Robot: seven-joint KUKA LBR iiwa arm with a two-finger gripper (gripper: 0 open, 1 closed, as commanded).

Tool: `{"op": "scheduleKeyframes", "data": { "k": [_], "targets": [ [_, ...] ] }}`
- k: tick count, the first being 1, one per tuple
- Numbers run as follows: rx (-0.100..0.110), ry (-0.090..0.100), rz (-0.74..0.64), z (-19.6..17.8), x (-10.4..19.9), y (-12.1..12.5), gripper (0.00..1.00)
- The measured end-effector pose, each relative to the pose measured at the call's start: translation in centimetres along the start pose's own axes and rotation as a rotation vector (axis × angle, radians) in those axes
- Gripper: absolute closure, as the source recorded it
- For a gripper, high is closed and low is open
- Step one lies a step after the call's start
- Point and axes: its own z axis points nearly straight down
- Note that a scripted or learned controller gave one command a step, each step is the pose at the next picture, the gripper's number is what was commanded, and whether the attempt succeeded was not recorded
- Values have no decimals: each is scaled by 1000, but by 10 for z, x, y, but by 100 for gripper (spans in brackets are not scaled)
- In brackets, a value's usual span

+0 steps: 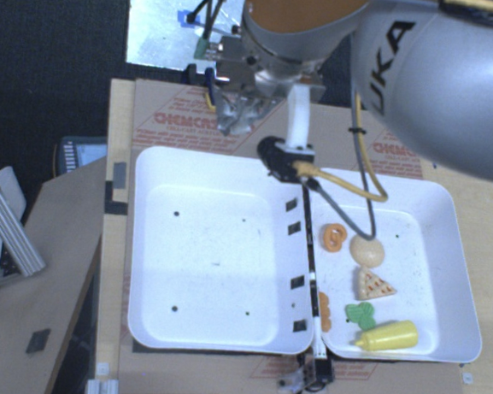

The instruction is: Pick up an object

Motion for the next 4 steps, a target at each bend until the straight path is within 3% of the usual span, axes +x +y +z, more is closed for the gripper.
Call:
{"op": "scheduleKeyframes", "data": {
  "k": [1, 2, 3, 4],
  "targets": [
    [-17, 9, -7, -116, 1, -65, 100],
    [-8, 3, 0, -83, 0, -17, 100],
    [-15, 5, 1, -114, -1, 73, 100],
    [-1, 1, 3, -83, -70, 12, 100]
  ]
}}
